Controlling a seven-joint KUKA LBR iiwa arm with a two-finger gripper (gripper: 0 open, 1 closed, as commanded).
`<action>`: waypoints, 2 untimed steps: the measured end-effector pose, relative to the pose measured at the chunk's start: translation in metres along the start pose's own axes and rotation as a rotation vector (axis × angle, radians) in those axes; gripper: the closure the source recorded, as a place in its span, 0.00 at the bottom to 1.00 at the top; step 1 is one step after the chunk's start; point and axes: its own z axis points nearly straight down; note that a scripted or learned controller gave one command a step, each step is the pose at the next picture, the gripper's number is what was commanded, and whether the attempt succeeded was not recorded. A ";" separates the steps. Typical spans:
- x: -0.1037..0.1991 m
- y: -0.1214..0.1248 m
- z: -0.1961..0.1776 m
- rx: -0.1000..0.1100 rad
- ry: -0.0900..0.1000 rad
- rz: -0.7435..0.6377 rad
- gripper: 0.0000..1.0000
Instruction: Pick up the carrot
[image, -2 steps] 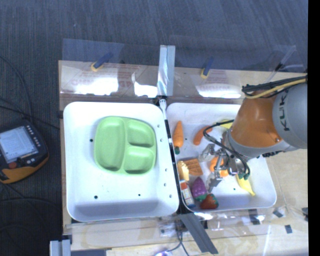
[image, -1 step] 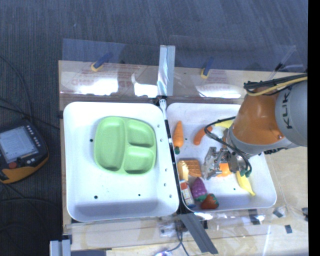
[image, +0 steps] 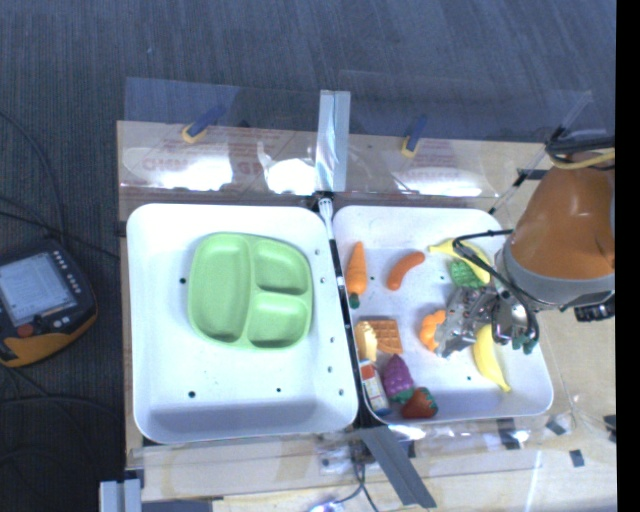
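Carrot (image: 355, 270) lies in the right bin (image: 520, 400), hard against the divider wall on that bin's left side, long axis running up-down in the camera view, green stub at the lower end. Nothing touches it; bare white floor on its right flank.

Nearest neighbours: an orange sausage-shaped piece (image: 405, 269) to its right, apart from it; a cracker-like square (image: 378, 337) below it, with a small bottle (image: 372, 385), grapes (image: 398, 374) and a strawberry (image: 420, 403) further down along the same wall.

Pincer (image: 463, 328) hangs over the middle of the right bin, well apart from the carrot, down among a small orange fruit (image: 431, 330), a green piece (image: 464, 272) and a banana (image: 488, 355). Cannot tell from this angle how wide it stands or whether anything sits in it.

Judgement: the step in hand is the approach. Doing it well likely means lifting clear of the clutter first, then travelling left toward the divider. The wall leaves little room on the carrot's left, so a grip across its width risks a finger landing on the rim. Aim at the thick upper half and descend straight. The similar-coloured sausage piece is an easy mistake.

Left bin holds a green divided plate (image: 250, 288).
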 end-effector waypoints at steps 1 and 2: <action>-0.017 -0.053 -0.124 0.002 -0.007 -0.130 1.00; -0.016 -0.052 -0.120 0.000 0.002 -0.131 0.00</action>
